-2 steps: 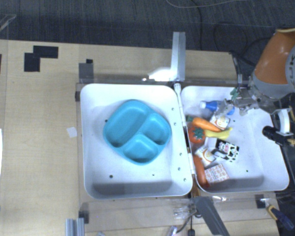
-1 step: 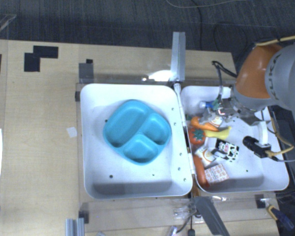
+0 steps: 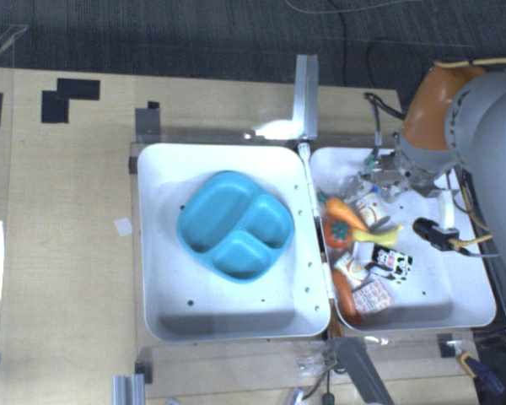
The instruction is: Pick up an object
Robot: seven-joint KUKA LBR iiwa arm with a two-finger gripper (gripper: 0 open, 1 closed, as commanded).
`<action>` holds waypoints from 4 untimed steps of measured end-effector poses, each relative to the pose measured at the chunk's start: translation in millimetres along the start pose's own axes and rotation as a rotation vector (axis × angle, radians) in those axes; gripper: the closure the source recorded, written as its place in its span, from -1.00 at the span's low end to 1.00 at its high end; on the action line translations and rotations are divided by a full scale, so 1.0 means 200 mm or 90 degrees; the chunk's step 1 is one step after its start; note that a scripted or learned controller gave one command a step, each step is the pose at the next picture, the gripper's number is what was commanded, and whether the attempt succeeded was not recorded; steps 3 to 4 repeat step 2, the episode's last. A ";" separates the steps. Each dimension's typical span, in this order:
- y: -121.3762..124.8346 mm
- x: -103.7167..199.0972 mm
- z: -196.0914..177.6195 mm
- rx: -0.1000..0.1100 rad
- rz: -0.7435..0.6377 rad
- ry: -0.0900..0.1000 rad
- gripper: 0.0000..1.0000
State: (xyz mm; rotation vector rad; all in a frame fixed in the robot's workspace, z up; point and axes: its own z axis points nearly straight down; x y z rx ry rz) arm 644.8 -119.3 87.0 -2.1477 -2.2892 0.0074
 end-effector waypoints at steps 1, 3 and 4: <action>0.01 0.01 -0.06 -0.003 -0.004 0.000 1.00; 0.15 0.35 -0.59 -0.009 -0.098 0.000 1.00; 0.15 0.35 -0.59 -0.009 -0.098 0.000 1.00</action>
